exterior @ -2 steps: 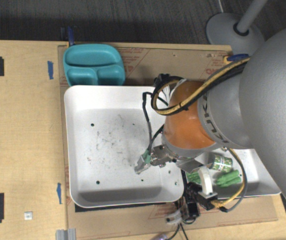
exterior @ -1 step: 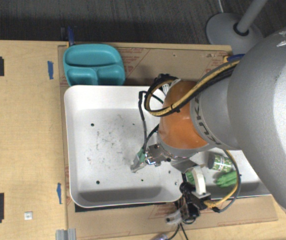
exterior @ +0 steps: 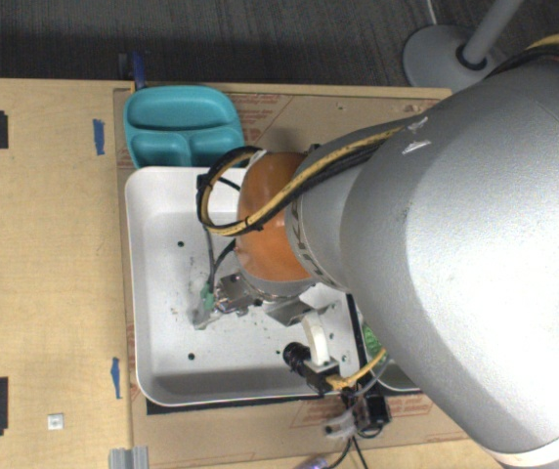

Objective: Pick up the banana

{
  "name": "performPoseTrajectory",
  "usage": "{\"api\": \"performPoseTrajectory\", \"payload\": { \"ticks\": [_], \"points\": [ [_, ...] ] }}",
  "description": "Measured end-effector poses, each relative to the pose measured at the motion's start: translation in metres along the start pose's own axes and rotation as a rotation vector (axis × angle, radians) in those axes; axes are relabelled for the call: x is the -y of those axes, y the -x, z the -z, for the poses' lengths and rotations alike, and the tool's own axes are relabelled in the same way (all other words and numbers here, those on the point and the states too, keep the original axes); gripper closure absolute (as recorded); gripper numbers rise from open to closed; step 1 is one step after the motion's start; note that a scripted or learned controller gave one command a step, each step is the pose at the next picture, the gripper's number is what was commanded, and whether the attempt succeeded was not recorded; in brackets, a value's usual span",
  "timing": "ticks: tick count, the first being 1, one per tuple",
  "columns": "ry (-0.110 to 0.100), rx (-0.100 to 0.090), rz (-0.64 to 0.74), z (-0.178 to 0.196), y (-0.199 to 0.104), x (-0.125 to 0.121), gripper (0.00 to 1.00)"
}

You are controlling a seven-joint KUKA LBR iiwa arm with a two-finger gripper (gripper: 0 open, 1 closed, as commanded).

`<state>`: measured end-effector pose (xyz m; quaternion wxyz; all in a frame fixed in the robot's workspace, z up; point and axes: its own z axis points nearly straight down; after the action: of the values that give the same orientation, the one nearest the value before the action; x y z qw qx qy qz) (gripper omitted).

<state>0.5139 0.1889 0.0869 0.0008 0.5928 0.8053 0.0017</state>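
Note:
The grey arm with its orange band (exterior: 275,228) reaches in from the right and covers much of the bench. Its gripper (exterior: 206,306) hangs low over the middle of the left white bin (exterior: 157,262), close to the bin floor, which is scuffed and speckled with dark marks. The arm's wide body hides the right side of this bin and nearly all of the other bin.
A teal divided tray (exterior: 182,130) sits just behind the left bin. Yellow and black cables (exterior: 226,218) loop off the wrist. A small green thing (exterior: 367,340) peeks out under the arm at the right. Brown bench surface (exterior: 45,262) lies to the left.

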Motion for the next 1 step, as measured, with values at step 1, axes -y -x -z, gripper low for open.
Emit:
{"api": "performPoseTrajectory", "payload": {
  "ticks": [1],
  "points": [
    [-0.004, 0.001, -0.117, 0.0908, -0.031, 0.0266, 0.0]
  ]
}}
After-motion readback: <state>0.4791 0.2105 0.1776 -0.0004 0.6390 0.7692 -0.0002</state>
